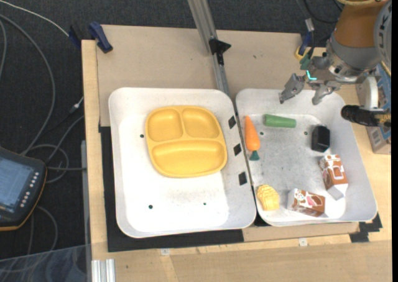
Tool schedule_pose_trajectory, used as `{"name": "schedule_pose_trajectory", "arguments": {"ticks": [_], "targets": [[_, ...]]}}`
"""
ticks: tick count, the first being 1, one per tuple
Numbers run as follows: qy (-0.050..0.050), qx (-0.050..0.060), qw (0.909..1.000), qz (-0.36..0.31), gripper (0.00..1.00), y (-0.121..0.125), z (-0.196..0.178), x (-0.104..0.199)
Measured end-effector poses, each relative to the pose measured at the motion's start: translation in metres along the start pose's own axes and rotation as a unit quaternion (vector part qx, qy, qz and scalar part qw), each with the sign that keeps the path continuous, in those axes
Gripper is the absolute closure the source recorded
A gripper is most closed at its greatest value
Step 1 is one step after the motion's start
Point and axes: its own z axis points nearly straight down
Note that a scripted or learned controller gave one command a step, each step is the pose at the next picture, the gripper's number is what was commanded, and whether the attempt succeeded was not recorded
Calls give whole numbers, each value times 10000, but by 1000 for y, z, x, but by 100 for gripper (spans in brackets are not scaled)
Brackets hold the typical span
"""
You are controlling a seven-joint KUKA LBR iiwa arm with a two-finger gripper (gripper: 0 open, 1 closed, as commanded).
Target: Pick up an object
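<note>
Camera view. The jaws point(306, 90) hang over the back rim of the right bin point(364, 169), spread wide, the two fingers well apart. Nothing sits between them and they touch nothing. The grey arm point(359, 17) with its orange band enters from the upper right.

Right bin contents: a green block point(279, 121) lies flat near the back, just below the jaws and apart from them. A carrot point(251, 135) lies along the left wall, tip toward the back. A black item point(320, 138) sits to the right of the green block. A small brown-and-white carton point(334, 172) rests near the right wall; a second carton point(308, 202) lies on its side near the front. A yellow corn piece point(268, 197) sits at the front left corner.

Left bin point(124, 150): a yellow divided plate point(185, 140) lies flat in the back half, three compartments up.

Both bins sit side by side on the pale counter point(155, 51). A metal post point(202, 7) rises at the back between the bins. A blue clamp point(99, 35) grips the counter's back left corner. Beyond the counter, dark floor with cables point(37, 88) and a pendant point(18, 184) at far left.
</note>
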Motion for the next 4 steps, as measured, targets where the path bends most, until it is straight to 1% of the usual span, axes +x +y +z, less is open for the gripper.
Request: {"name": "schedule_pose_trajectory", "arguments": {"ticks": [1, 2, 3, 4], "targets": [[3, 20, 10000, -2, 0, 2, 43, 4], [5, 29, 10000, 11, 0, -9, 96, 3], [2, 16, 10000, 6, 0, -9, 119, 3], [4, -12, 10000, 7, 100, -8, 106, 4]]}}
